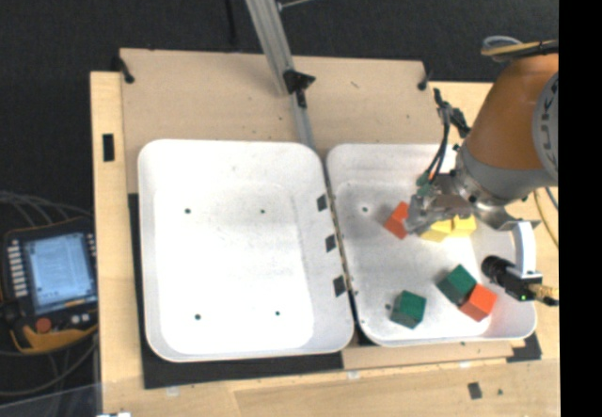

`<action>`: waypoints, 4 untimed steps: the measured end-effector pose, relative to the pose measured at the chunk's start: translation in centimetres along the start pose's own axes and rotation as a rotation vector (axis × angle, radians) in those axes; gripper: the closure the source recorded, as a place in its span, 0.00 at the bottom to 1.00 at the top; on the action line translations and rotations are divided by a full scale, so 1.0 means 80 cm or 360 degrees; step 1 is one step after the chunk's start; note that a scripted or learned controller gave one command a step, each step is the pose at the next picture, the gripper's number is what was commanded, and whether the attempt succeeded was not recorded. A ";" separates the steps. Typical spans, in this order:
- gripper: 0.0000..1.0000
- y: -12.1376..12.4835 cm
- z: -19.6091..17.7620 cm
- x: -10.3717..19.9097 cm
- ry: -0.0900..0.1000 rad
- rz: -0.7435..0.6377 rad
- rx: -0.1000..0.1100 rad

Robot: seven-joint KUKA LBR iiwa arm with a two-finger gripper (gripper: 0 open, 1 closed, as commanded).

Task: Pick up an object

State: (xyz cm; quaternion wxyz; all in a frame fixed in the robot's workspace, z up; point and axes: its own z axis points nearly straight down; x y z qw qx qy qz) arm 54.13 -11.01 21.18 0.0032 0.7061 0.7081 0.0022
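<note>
In the right bin [376, 170] my gripper [423, 215] hangs low from the orange-banded wrist, right over a cluster of blocks. An orange block [398, 219] pokes out at its left side and a yellow block [449, 229] at its right, both partly hidden by the gripper body. Whether either block sits between the fingers cannot be made out. Nearer the front of the bin lie a green block [408, 309], a second dark green block [456, 284] and an orange block [479, 302] touching it.
The left bin [160, 217] stands beside the right one, with small clips along the shared edge [331, 241]. A slanted metal pole [268, 24] rises behind the bins. A handheld control pendant [52, 279] rests at the far left off the bench.
</note>
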 end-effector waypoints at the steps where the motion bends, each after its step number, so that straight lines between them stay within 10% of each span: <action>1: 1.00 0.008 -0.012 0.054 0.0004 -0.0007 0.0006; 4: 1.00 0.018 -0.018 0.237 0.0005 -0.0008 0.0013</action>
